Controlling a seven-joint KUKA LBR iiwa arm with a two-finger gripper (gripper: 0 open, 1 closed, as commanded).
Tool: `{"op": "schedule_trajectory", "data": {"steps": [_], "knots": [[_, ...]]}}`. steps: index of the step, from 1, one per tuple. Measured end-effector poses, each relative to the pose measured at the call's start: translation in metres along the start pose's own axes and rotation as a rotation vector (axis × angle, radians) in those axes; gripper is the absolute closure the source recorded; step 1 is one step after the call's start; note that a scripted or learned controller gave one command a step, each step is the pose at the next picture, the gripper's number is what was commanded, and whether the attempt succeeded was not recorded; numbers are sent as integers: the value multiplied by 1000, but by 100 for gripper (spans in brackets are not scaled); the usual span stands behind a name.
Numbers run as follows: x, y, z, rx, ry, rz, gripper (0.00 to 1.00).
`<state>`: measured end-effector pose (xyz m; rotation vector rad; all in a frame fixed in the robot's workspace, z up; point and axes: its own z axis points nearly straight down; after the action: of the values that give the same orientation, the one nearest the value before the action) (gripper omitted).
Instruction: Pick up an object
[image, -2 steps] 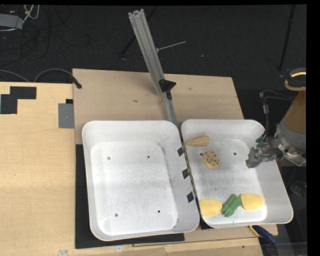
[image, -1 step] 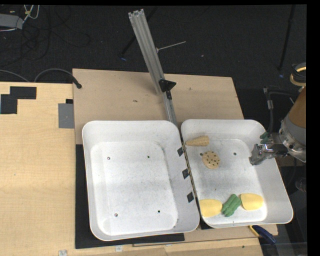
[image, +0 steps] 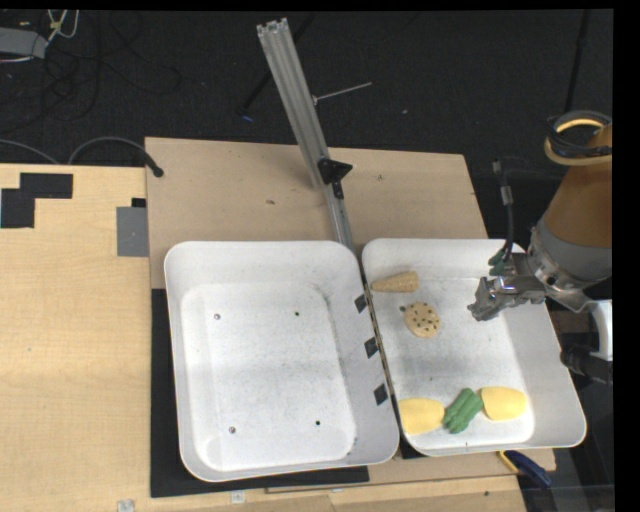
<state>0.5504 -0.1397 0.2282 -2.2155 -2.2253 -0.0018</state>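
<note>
The arm (image: 575, 215) comes in from the right and its gripper (image: 487, 301) hangs over the right bin (image: 540, 345), near the bin's right wall and toward its back. The metal fingers point to the left and look empty. Whether they are spread or pressed together, I cannot tell, because they are small and blurred.

In the right bin there are five things. A tan cone (image: 395, 283) lies near the back left corner. A round cookie (image: 422, 320) with dark dots lies just in front of it, to the left of the gripper and apart from it. Along the front wall lie a yellow piece (image: 421, 415), a green piece (image: 462, 410) and a second yellow piece (image: 504, 403), side by side, the green one between the two yellow ones and touching them.

The left bin (image: 200, 270) stands just beside the right bin.
</note>
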Motion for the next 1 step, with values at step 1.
{"op": "schedule_trajectory", "data": {"steps": [1], "knots": [[61, 17, 0, 1, 1, -1, 100]]}}
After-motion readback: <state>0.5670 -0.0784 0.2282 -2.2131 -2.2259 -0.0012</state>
